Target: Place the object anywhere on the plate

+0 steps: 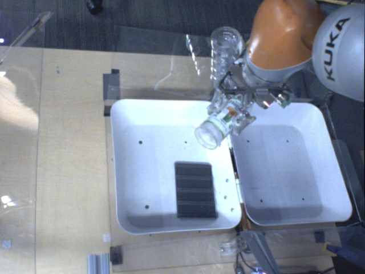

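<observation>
Reaching in from the upper right of the frame, the grey arm (336, 44) with its orange band (282, 27) hangs over the seam where the two bins meet. Below it the wooden bench (63, 170) fills the left and lower parts of the picture, bearing the left bin (131, 170) at the centre and the right bin (308, 170) beside it, their rims just touching along the middle. On the floor of the left bin, toward its lower centre, lies a dark ribbed rectangular plate (195, 189), flat and well apart from the bin walls. At the upper centre, the gripper (231, 116) points down over the top edge of the bins, and a clear plastic jar (215, 129) sits clasped between its fingers, tilted with its round open end facing the lower left. The jar hangs above the upper right corner of the left bin, near the dividing rim, and is apart from the plate, which lies lower in the frame. A second clear, upright, bottle-like shape (226, 47) shows just behind the gripper at the top centre; whether it is a reflection or a real thing cannot be told.
</observation>
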Controlling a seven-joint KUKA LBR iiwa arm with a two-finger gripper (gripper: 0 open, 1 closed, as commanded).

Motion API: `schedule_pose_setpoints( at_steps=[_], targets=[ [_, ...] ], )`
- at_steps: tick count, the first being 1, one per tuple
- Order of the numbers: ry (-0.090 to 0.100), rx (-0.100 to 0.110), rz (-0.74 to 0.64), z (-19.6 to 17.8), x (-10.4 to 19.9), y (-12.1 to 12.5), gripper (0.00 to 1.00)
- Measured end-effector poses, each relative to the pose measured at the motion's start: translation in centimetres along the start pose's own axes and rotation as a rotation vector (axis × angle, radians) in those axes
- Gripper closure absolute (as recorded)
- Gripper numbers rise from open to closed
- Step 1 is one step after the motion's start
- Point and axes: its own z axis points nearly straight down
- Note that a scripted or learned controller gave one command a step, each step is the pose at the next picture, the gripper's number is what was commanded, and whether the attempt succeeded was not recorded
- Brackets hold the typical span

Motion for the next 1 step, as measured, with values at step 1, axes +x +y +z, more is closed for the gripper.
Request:
schedule_pose_setpoints(
  at_steps=[1],
  targets=[
    [0.003,-0.005,-0.381,5.23,0.94,6.44,1.00]
  ],
)
